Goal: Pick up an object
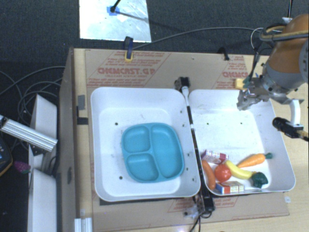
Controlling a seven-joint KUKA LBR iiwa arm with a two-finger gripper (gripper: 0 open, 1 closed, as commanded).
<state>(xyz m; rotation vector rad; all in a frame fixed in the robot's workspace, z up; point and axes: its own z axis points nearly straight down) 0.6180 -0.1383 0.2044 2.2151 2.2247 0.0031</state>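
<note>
Far left, off the tabletop: a silver bar lying at a slant, plus loose cables on dark floor. Top left, a shiny foil-like sheet with a blue mark on it. Tabletop is brown cardboard with red print; a yellow-and-black clamp sits at its back edge. Left bin holds a blue divided plate, three compartments, lying flat near the bin's front centre, nothing on it. A black-tipped clip sits at the back of the seam between the two bins. Right bin: all objects are bunched in the front corner area, back half bare. From left in that cluster: an orange carrot lying along the left wall, a small red-and-white packet just behind it, a red tomato touching the carrot, a red-and-white box at the front edge, a yellow banana just right of the tomato, a second carrot with green top behind the banana, a dark green broccoli-like piece at the banana's right end. Claw is over the right bin's back right corner, well apart from the cluster, nothing between its fingers; can't tell whether they're apart or together. Arm's orange band at the far right.
</note>
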